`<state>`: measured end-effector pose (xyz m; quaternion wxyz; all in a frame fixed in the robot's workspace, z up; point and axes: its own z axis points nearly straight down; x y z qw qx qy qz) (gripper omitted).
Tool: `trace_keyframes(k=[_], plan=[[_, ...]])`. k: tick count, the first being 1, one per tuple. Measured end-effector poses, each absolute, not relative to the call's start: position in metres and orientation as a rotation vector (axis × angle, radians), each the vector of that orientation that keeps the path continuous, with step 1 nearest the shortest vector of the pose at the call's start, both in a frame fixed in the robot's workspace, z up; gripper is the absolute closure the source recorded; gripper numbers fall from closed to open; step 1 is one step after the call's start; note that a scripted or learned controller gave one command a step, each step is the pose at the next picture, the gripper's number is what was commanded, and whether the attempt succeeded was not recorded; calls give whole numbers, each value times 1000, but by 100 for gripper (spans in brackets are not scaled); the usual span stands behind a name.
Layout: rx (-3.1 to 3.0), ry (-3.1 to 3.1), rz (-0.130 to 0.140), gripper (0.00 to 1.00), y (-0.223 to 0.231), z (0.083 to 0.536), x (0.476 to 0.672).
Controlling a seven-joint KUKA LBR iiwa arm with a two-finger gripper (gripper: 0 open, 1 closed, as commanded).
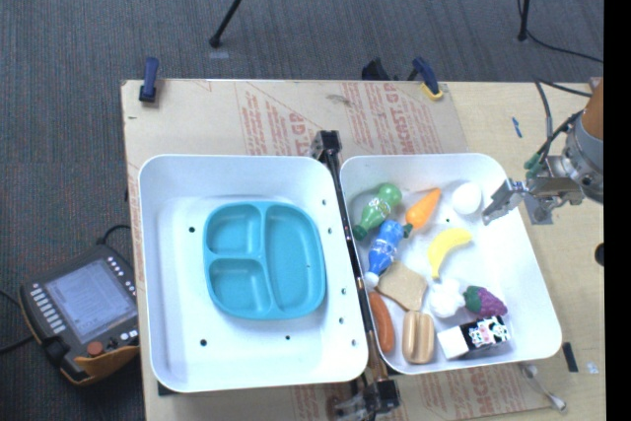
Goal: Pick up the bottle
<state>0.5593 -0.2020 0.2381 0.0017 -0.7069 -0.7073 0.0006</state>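
Hovering over the right bin's (540,263) right rim, the pincer (505,200) hangs with fingers spread wide, holding nothing; the blue bottle (385,245) lies near that bin's left wall.

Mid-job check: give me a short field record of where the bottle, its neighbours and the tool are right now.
bottle: blue bottle lying in the right bin, near its left wall
neighbours: green bottle above it, carrot to its upper right, bread slice below, banana to its right
left bin: holds a teal divided plate
tool: over the right bin's right rim, apart from the blue bottle, nothing seen in it
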Motion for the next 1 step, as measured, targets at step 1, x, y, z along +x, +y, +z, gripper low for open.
trace_keyframes(k=[1], plan=[[-2215,-2220,2,100,-202,248,560]])
